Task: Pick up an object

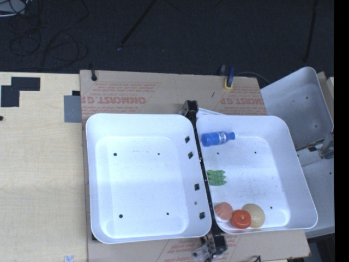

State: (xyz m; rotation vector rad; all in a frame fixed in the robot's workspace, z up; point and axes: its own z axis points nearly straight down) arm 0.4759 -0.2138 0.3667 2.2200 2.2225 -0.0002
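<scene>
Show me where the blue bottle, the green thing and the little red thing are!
blue bottle (216, 138): camera view, middle of its blue body, lying in the right bin.
green thing (216, 177): camera view, its centre, near the bin divider.
little red thing (241, 219): camera view, its top face, front corner.

Honestly not much robot is showing up from where I'm standing. Over on the right a pale grey panel (297, 105) is poking in, flat and smooth, with a rounded top corner and a couple of tiny dark specks that might be screws. Just below it a small darker grey bit (326, 148) is sticking out at the edge. I can't tell whether either belongs to the arm or to its mount.
</scene>
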